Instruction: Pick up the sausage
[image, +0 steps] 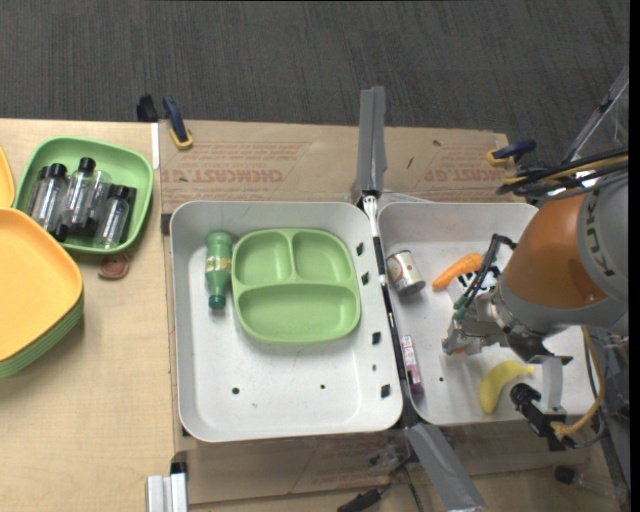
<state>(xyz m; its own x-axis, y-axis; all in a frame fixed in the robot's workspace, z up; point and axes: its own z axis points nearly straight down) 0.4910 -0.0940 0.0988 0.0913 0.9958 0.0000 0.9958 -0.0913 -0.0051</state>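
My gripper is low in the middle of the right bin, under the grey arm with its orange band. It hangs between an orange carrot behind it and a yellow banana in front of it to the right. A thin pinkish-purple stick-like item lies along the bin's left wall, left of the gripper and apart from it; I cannot tell what it is. The arm hides whatever lies directly beneath the gripper.
A small metal can lies at the right bin's back left. The left bin holds a green divided plate and a green bottle. Left of the bins are a green tray of vials and stacked yellow plates.
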